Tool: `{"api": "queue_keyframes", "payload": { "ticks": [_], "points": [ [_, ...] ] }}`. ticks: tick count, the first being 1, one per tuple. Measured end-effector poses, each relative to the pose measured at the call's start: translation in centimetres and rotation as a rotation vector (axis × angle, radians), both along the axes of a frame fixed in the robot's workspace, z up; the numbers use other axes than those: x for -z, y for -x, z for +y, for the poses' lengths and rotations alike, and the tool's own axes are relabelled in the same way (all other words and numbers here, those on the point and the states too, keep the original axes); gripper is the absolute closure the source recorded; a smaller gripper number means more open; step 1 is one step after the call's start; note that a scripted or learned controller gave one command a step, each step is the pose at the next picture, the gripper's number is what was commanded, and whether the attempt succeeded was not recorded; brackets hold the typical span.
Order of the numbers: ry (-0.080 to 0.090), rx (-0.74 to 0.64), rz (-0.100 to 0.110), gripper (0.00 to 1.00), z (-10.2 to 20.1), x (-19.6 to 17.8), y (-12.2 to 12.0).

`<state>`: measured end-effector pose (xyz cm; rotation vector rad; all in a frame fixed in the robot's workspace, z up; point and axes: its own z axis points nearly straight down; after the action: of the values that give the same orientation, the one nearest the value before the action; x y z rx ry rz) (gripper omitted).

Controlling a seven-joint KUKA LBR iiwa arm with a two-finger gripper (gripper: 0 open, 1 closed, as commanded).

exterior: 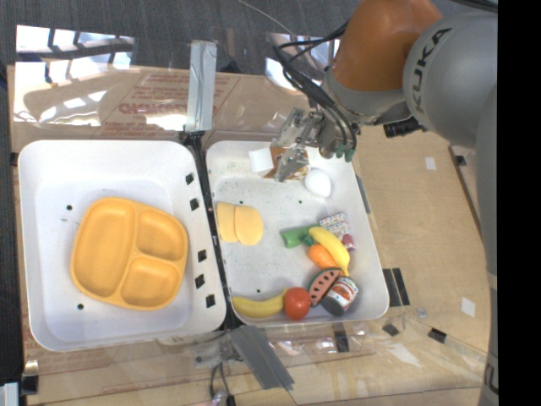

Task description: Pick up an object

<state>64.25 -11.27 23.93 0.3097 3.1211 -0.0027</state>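
We look down from one fixed camera above the bench (423, 193), tilted at a slant, far enough to take in both white bins: the left bin (42, 167) and the right bin (254, 269)

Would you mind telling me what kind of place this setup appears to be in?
Most likely a robotics lab bench for grasping trials: two taped-down white bins, toy food such as a banana and tomato, and the arm's end effector over the right-hand bin.
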Motion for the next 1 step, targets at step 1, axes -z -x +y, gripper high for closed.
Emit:
{"api": "queue_keyframes", "payload": {
  "ticks": [1],
  "points": [
    [-0.001,-0.298,0.007,1.0,-4.61,4.28,3.68]
  ]
}}
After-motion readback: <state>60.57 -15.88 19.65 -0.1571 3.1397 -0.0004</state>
